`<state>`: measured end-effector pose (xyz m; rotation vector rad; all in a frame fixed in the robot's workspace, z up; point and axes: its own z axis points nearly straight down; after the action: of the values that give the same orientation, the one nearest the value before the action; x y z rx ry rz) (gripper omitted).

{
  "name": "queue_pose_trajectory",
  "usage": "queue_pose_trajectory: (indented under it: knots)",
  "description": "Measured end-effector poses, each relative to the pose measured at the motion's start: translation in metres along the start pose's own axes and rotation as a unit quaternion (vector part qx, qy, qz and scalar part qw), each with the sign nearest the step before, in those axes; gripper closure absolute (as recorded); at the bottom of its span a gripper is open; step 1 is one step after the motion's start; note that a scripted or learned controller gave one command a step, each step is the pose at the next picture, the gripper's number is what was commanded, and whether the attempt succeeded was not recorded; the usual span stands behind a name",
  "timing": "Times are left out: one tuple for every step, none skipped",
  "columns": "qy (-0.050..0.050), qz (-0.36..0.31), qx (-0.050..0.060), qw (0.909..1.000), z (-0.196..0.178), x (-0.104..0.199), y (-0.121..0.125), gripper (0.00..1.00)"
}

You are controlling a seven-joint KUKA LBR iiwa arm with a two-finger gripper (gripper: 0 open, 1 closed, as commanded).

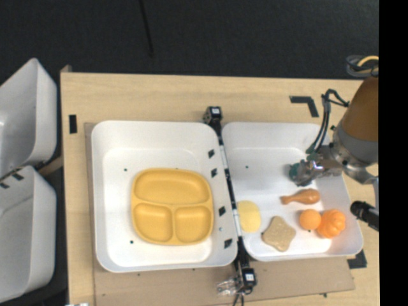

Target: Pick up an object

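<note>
Grey arm's gripper (299, 171) low in right bin (268, 145), finger state unclear, drumstick (301, 198) just below it, orange ball (310, 219), pumpkin (332, 224), cracker (279, 233), yellow tray (172, 206) in left bin (108, 171)

Tray (172, 206) in left bin (108, 139) (alone)

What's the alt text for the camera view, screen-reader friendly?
The arm's gripper hangs over the right bin, just above a chicken drumstick; an orange ball, small pumpkin, bread slice and pale yellow piece lie along that bin's near edge. The left bin holds a yellow divided plate.
</note>
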<state>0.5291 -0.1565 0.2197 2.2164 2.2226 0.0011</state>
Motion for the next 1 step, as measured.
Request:
queue_pose_trajectory:
  knots:
    - [0.0, -0.001, 0.0, 1.0, -0.0372, -0.001, 0.0021, 1.0]
